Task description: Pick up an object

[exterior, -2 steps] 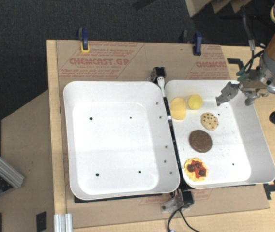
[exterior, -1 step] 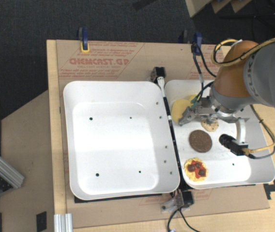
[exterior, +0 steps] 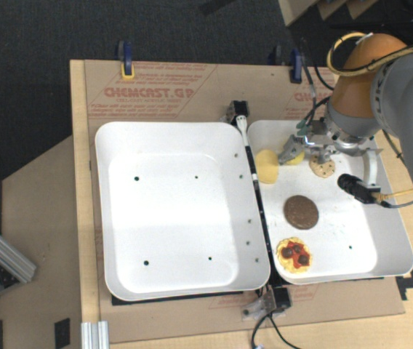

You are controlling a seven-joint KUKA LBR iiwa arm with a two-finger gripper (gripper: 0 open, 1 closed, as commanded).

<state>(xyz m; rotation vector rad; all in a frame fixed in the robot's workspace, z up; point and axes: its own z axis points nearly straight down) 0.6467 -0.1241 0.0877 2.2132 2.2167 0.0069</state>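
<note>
Four objects are lying in the right bin (exterior: 392, 257) as I am watching remotely: a pale yellow lump (exterior: 267, 166) against the bin's left wall, a speckled cookie (exterior: 323, 168) near its far end, a brown disc (exterior: 301, 212) at its middle, and a small tart with red topping (exterior: 294, 255) at its near-left corner. Nothing is being lifted yet. The gripper (exterior: 299, 147) is hovering at the bin's far end, between the lump and the cookie; I cannot tell whether it is spread or pressed together. I am judging the pick as still to come. Red lettering on the board beyond the bin is reading "CHEMCAST G P" (exterior: 148, 91).
</note>
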